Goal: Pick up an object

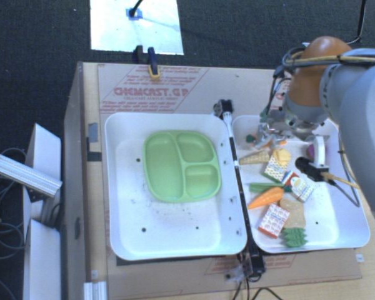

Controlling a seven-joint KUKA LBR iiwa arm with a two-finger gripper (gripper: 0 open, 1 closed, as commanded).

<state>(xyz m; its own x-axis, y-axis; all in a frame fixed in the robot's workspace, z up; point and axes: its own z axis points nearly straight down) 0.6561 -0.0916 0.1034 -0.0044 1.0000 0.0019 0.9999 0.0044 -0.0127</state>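
My gripper (267, 132) hovers at the right bin's (350, 224) far-left corner; I cannot tell its state. The carrot (266, 197) lying mid-bin looks light, rigid and slick, so I'd pinch across its thick middle.

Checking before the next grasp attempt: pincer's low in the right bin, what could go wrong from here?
1. The toys lie packed together: the carrot, the cheese wedge and small boxes touch or overlap, so the pincer may nudge neighbours or catch two.
2. It sits near the bin's far corner, close to the divider, so a collision seems possible.
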